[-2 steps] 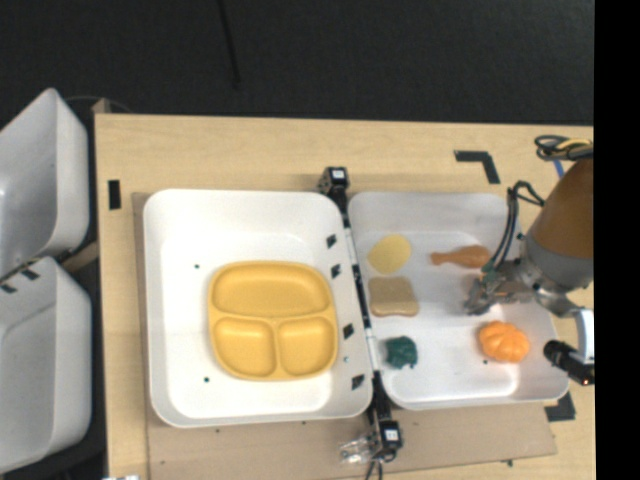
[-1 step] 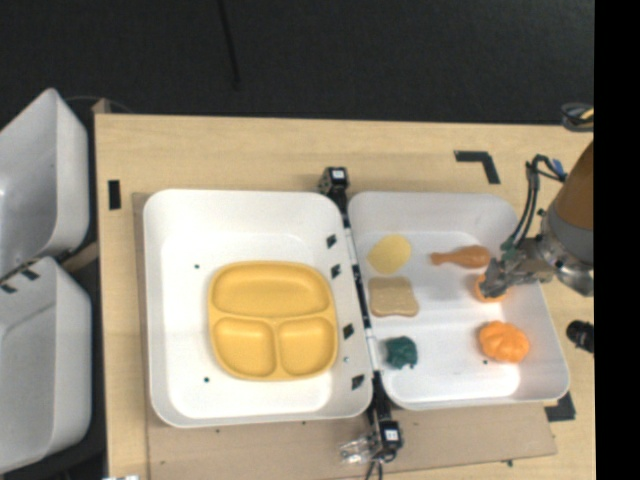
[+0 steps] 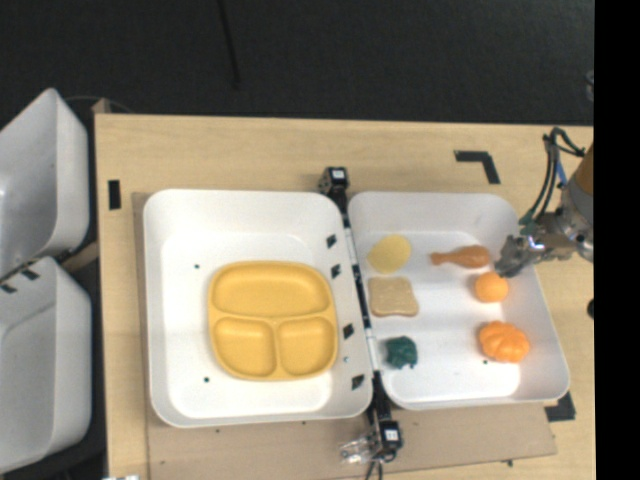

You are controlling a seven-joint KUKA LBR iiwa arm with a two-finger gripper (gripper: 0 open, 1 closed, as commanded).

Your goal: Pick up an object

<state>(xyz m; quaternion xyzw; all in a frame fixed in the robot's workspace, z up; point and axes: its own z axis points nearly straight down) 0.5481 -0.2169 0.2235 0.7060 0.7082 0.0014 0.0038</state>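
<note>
The right bin (image 3: pixel 440 393) holds a yellow round piece (image 3: pixel 389 253), a tan toast slice (image 3: pixel 392 296), a dark green piece (image 3: pixel 401 352), an orange-brown drumstick (image 3: pixel 461 258), a small orange ball (image 3: pixel 490 288) and an orange pumpkin-like piece (image 3: pixel 503 341). My gripper (image 3: pixel 515 255) hangs at the bin's right rim, just right of the drumstick and above the small orange ball. Nothing shows between its fingers.
The left bin (image 3: pixel 170 368) holds a yellow divided plate (image 3: pixel 272 318). A black clip (image 3: pixel 334 179) sits at the back of the seam between the bins. White blocks (image 3: pixel 35 268) stand off the bench's left edge. Cables (image 3: pixel 552 173) hang by the arm at right.
</note>
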